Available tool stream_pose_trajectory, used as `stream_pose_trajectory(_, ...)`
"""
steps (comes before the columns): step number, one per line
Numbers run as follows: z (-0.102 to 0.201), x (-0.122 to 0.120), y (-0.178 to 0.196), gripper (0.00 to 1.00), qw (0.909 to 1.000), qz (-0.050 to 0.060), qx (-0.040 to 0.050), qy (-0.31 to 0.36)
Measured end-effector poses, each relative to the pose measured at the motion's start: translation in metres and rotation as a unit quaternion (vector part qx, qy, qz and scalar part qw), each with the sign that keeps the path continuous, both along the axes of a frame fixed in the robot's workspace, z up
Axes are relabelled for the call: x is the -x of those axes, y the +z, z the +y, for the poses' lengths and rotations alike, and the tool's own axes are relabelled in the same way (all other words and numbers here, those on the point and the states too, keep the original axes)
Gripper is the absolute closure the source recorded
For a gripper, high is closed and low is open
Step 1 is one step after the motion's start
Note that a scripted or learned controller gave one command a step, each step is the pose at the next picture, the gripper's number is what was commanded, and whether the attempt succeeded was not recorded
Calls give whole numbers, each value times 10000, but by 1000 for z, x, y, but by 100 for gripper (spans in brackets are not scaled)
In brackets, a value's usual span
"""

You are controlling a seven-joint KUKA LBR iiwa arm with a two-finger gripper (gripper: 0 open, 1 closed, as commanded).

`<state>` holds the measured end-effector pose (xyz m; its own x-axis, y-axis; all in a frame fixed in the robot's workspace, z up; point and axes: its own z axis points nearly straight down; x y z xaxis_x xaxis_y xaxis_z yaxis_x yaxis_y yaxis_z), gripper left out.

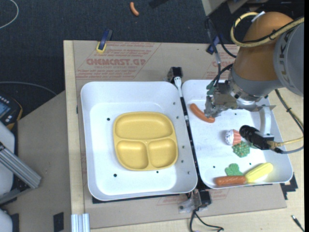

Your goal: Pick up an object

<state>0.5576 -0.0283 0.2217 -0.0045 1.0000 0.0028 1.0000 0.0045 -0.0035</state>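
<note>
Nearest us, along the front edge of the right bin, we've got a sausage lying flat with a corn cob touching its right end and a green broccoli bit just behind. They look simply dumped there, loose and unsorted, so any of them is fair game for a pick.

A bit further back sits another green piece and a small white-and-red thing, right beside a black part of the arm's fittings.

Over in the left bin there's a yellow tray with three compartments, sitting mid-bin and well apart from the action.

Toward the far left corner of the right bin is a hot dog, and the tool is down right at its right end, seemingly touching it. We'd guess that's the target. We can't tell whether the tool is spread or closed.
</note>
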Motion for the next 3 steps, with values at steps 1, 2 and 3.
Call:
stream_pose_trajectory(1, 8, -8, -4, 100, 10000, -22, 14, -14)
stream_pose_trajectory(2, 12, -2, 12, 100, 10000, -37, 13, -16)
stream_pose_trajectory(3, 12, -3, 11, 100, 10000, -28, 15, -19)
